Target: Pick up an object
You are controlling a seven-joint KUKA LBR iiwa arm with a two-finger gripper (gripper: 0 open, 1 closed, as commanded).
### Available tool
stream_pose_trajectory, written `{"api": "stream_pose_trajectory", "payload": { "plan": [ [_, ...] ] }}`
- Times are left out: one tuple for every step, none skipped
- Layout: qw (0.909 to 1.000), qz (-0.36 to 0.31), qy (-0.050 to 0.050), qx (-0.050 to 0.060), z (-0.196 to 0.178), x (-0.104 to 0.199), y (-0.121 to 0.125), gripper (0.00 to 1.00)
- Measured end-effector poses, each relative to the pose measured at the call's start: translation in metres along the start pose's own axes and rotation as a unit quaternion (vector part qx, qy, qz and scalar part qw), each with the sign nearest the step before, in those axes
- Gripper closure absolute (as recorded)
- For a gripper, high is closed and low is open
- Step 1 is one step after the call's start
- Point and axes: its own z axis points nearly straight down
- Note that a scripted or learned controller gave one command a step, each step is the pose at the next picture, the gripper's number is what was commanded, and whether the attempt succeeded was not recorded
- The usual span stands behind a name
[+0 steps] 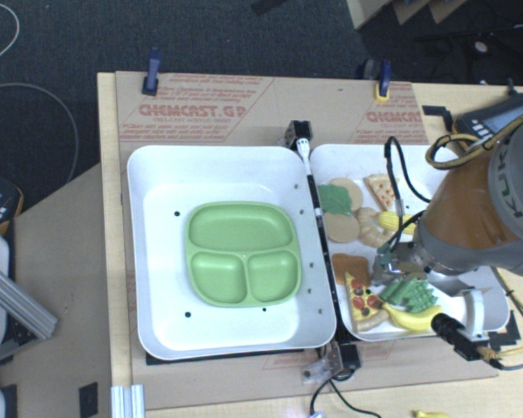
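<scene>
The right bin [331,159] holds several toy foods: a green leafy piece [336,198], a tan round cookie [340,226], a cracker-like slice [381,190], a pizza slice [361,296], a banana [410,319] and a green broccoli-like piece [411,293]. My gripper [389,263] hangs low over the bin's middle, just above the pizza slice and the green piece. The wrist hides its fingertips. The arm's grey and orange body covers the bin's right part.
The left bin [148,233] carries a light green divided plate [242,252] in its middle. Black clamps [299,134] sit between the bins at the far and near ends. Cables [401,181] loop over the right bin's far side.
</scene>
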Motion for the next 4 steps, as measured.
{"api": "stream_pose_trajectory", "payload": {
  "plan": [
    [1.0, 0.0, 0.0, -0.001, -0.01, 0.0, 0.0, 1.0],
    [1.0, 0.0, 0.001, 0.002, 0.011, 0.005, 0.0, 1.0],
    [1.0, 0.0, 0.0, 0.001, 0.0, 0.005, 0.0, 1.0],
    [1.0, 0.0, 0.0, 0.0, -0.01, 0.005, 0.0, 1.0]
  ]
}}
